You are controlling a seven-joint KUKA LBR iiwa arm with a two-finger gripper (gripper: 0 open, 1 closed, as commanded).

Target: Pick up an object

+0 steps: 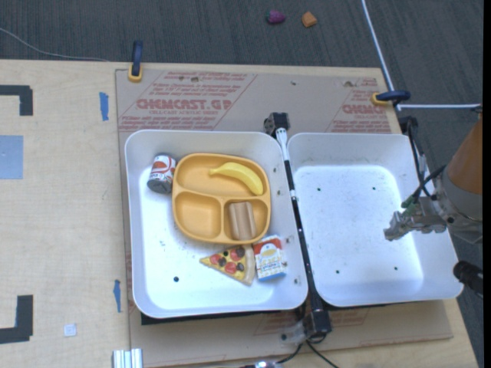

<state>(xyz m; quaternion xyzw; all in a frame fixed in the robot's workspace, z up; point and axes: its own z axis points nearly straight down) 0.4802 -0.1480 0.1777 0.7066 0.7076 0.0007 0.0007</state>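
We see the gripper (400, 225) low over the right bin (345, 282), near that bin's right edge, about mid-height. Arm (466, 176) comes in from the right, orange band visible at the frame edge. We can't tell its open/closed state at this resolution, and nothing is visibly in it.

All objects sit in the left bin (153, 282):
- yellow divided tray (192, 194) in the centre, toward the far edge
- banana (239, 176) in the tray's far compartment
- hot dog (242, 220) in the tray's near-right compartment
- small can (160, 173) on its side, touching the tray's left rim, near the bin's far-left corner
- pizza slice (230, 263) just off the tray's near edge
- small carton (269, 258) right beside the pizza slice, toward the bin's near-right corner

Both bins rest on a cardboard sheet (184, 98), clamped at its far corners. Gripper is well apart from every object.
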